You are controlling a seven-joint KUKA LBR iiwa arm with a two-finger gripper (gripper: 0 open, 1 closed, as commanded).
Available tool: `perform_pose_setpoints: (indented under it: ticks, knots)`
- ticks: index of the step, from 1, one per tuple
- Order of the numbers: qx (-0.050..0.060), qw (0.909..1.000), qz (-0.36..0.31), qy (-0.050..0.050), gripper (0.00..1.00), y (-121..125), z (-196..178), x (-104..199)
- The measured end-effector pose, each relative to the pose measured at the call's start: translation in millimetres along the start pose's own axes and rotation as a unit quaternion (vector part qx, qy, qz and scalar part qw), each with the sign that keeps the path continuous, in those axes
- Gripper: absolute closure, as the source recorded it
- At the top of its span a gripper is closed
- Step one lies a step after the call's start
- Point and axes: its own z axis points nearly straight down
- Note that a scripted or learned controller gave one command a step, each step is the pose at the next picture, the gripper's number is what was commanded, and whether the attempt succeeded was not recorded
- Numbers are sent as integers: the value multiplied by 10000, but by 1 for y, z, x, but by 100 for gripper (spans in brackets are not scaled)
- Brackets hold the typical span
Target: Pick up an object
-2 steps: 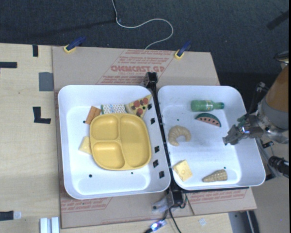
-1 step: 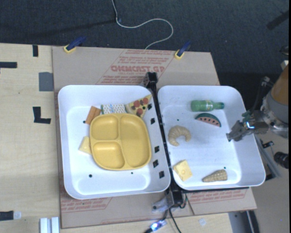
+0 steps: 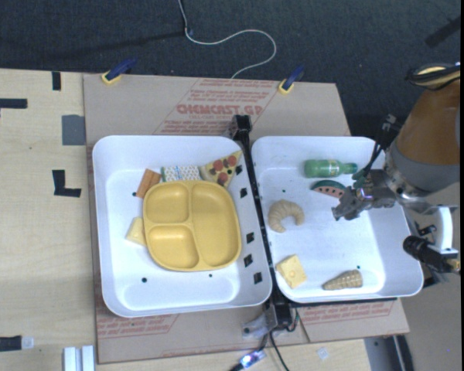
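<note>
Within the right bin, the gripper is seen at three o'clock, its opening impossible to judge, just beside the watermelon slice, with the croissant lying at nine o'clock from it.

High slanted view over both bins

My arm comes in from the right, its orange band sitting above the grey wrist. The wrist angles down and to the left, carrying the gripper low over the right bin, near that bin's right wall and toward its far edge. I can't make out the fingers' state.
</note>
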Motion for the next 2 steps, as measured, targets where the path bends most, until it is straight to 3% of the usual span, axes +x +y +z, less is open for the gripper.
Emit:
perform_pose_setpoints:
  ticks: [2]
  knots:
    - [8, 10000, 8, -3, 100, 5, -3, 93]
